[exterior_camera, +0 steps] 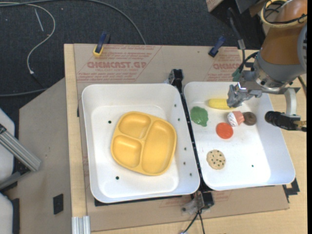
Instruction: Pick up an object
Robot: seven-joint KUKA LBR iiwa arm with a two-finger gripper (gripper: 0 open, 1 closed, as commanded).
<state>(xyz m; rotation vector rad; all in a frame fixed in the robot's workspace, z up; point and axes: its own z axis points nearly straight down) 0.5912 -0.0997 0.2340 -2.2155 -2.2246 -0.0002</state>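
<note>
1. Camera view from above the bench: the grey arm [280, 57] with its orange band reaches in from three o'clock, and its gripper [236, 97] hangs over the right bin [273, 169], at the right end of a yellow banana [217, 103].

2. Whether the fingers stand apart or together I cannot tell; the wrist hides them, and nothing is visibly caught between them.

3. Toy food lies clustered toward the bin's twelve o'clock side: the banana, a green leafy piece [199, 116] at the banana's seven o'clock, a red disc [224, 130], a small red-and-white piece [236, 119] touching or just beside a brown doughnut [249, 119], and a cookie [216, 159] lying apart toward six o'clock.

4. The left bin [97, 145] holds a yellow divided plate [144, 143], well apart from the gripper.

5. Likely trouble: the gripper sits over the banana's tip rather than its middle, so a closing pinch could squirt the curved, smooth toy sideways toward nine o'clock.

6. Crowding is a second risk: the red-and-white piece and doughnut lie near the gripper's five o'clock, and a descending finger could land on one of them, nudging it or blocking the close.

7. A shallow grasp on the end could also let the banana swing and drop on the lift.
</note>
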